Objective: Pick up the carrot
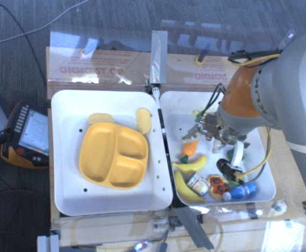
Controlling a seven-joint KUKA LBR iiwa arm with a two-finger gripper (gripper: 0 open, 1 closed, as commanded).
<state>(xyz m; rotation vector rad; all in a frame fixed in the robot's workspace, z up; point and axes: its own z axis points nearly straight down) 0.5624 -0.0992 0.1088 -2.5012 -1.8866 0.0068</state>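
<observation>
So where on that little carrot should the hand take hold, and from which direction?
Probably across the carrot's orange middle, coming straight down from above. It lies slanted in the right bin, with the bananas close below it and the hand just above and to its right, so a sideways approach looks crowded. Closing across its narrow width seems safest.

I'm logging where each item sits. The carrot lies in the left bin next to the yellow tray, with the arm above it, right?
Not quite: the camera view shows the carrot in the right bin, beside the bananas. The yellow tray sits in the left bin. The arm is above the carrot.
</observation>
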